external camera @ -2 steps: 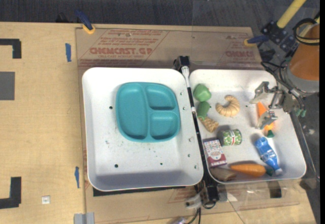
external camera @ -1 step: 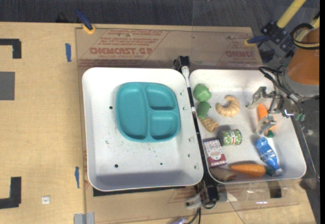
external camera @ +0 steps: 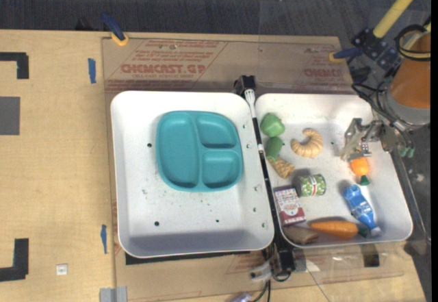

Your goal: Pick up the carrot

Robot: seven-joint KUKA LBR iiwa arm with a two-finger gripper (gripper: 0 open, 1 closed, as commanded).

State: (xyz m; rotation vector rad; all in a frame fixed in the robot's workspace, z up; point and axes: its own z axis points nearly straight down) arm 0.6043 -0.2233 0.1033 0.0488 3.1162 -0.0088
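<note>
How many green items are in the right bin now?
3: a green pepper at the top left, a smaller green piece just below it, and a green can mid-bin. Others may be hidden.

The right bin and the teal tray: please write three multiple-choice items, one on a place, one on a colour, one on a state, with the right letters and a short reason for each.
1. Where does the carrot lie?
A. on the teal tray
B. near the front edge of the right bin
C. on the bench outside both bins

2. What colour is the bottle next to the carrot?
A. blue
B. red
C. yellow

3. How does the green can lie?
A. upright on its base
B. on its side
C. stacked on the croissant

Answers:
1 B: the carrot lies along the front wall of the right bin.
2 A: the bottle's body is blue with a white label.
3 B: the can's round side faces up, beside the red carton, apart from the croissant.

The teal tray sits in the left bin.
</note>
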